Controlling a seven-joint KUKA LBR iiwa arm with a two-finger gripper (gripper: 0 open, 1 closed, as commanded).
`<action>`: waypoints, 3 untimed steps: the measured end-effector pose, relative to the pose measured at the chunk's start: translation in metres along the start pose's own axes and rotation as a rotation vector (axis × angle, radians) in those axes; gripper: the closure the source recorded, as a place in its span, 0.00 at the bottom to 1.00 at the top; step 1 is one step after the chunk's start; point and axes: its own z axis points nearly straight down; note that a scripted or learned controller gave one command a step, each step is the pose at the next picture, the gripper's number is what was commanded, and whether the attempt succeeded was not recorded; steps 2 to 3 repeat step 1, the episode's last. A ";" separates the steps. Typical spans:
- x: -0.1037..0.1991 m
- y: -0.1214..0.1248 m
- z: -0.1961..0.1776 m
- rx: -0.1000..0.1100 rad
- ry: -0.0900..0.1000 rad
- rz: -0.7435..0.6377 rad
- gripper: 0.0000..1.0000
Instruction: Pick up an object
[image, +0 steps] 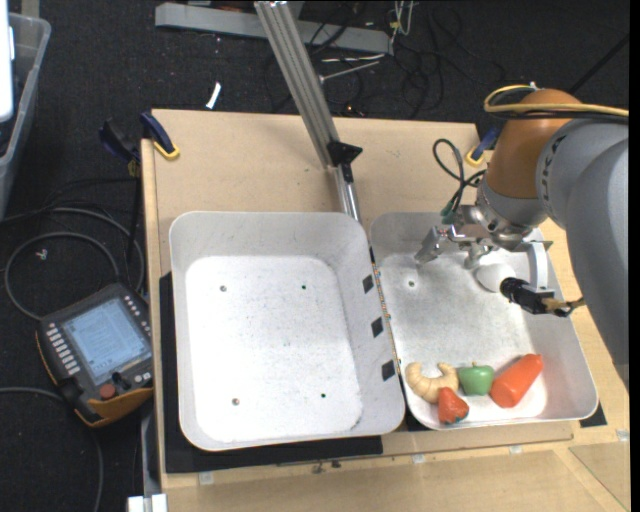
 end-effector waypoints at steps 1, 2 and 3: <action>0.000 0.002 -0.014 -0.006 -0.002 -0.001 1.00; 0.000 0.002 -0.014 -0.006 -0.002 -0.001 1.00; 0.000 0.002 -0.014 -0.006 -0.002 -0.001 1.00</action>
